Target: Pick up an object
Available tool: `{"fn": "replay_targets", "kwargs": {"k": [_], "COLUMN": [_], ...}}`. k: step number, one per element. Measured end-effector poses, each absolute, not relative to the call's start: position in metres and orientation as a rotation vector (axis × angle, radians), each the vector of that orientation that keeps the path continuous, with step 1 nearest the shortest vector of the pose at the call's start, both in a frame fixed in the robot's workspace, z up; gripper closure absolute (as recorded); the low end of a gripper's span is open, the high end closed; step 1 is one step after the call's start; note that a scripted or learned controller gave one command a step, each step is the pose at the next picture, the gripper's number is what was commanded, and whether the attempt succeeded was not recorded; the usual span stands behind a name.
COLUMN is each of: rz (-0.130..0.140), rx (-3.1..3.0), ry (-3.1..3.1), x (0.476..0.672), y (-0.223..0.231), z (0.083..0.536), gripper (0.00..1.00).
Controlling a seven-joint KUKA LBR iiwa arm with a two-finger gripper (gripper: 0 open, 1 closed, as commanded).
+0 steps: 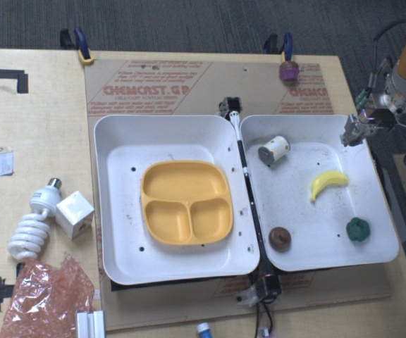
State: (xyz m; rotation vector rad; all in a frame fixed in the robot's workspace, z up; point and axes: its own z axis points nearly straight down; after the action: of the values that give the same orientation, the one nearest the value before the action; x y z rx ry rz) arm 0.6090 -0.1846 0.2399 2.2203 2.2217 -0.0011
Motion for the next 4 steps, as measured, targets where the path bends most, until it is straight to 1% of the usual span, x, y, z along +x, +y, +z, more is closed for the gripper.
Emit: {"fn": "replay_targets", "kwargs": {"k": [1, 2, 3, 4], "rz": [-0.001, -0.001, 0.0, -0.001], "rx": [2.221, 2.223, 2.217, 2.222], "ry": [2.22, 2.22, 2.223, 2.22], "x": [0.625, 0.542, 0.659, 0.603], "y": [-0.205, -0.154, -0.121, -0.149], "z": [0.116, 0.092, 0.093, 0.093], "gripper": [0.0, 0.0, 0.0, 0.0]}}
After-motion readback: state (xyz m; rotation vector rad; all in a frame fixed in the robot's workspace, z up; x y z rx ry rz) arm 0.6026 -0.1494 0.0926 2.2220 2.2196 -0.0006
